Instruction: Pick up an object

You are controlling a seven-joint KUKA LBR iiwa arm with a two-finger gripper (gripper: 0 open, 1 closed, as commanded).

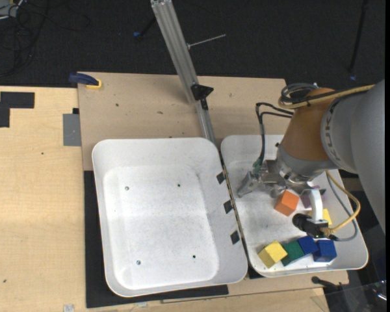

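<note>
Nearest the frame's bottom edge, smooth yellow [272, 253], green [294, 250] and blue cubes [316, 247] cluster against the right bin's [247, 161] rounded lower rim. Whether the gripper [283, 190] grasps the matte orange cube [286, 203] just below it, I cannot tell. Leftward, bare speckled floor.
</note>
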